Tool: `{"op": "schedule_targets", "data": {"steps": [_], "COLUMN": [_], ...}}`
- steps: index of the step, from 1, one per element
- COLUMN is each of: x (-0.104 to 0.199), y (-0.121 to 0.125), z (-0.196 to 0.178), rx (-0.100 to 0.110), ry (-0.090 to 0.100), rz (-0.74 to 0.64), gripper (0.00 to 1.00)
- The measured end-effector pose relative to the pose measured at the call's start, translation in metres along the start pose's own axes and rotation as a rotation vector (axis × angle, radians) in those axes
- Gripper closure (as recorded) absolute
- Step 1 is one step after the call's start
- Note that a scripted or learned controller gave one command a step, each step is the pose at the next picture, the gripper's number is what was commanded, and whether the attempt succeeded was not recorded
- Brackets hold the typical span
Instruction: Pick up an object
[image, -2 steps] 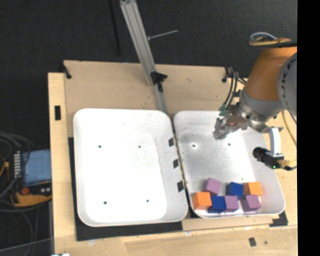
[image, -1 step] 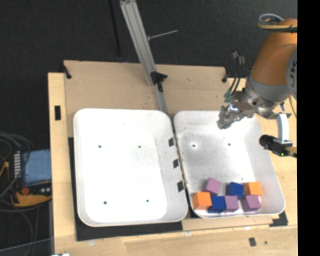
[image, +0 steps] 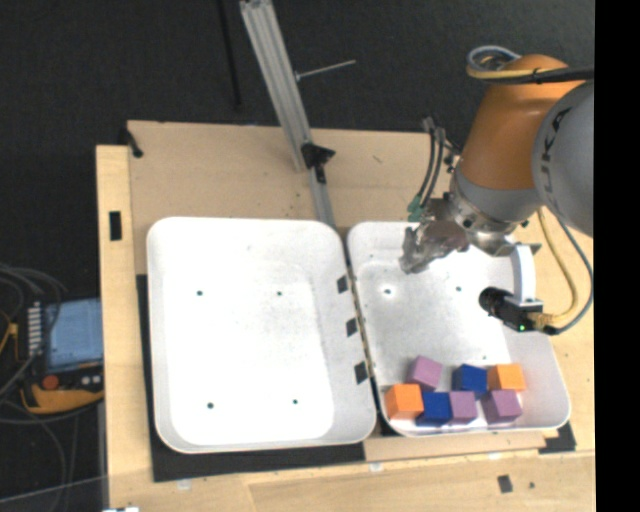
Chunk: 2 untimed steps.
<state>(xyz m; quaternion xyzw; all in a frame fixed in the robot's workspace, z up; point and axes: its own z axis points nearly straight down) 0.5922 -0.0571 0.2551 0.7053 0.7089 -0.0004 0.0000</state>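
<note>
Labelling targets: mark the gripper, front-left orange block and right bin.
gripper (image: 418, 252), camera view, at its fingertips
front-left orange block (image: 404, 399), camera view, top face
right bin (image: 440, 310), camera view, bare floor

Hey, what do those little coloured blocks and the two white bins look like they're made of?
Blocks: probably foam or painted wood; flat matte colour, no shine, soft-looking edges. Bins, left bin and right bin: likely moulded plastic; smooth white, rounded corners, raised rims.

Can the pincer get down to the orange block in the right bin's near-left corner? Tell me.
Probably yes. The pincer hangs over the right bin's far side, with bare floor between it and the orange block. A blue block crowds one side.
</note>
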Motion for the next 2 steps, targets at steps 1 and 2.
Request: {"op": "schedule_targets", "data": {"steps": [1,2], "x": [0.057,0.116], "y": [-0.019,-0.027], "z": [0.008,0.005], "rx": [0.000,0.000], "ry": [0.001,0.003], "rz": [-0.001,-0.004], "gripper": [1.00,1.00]}}
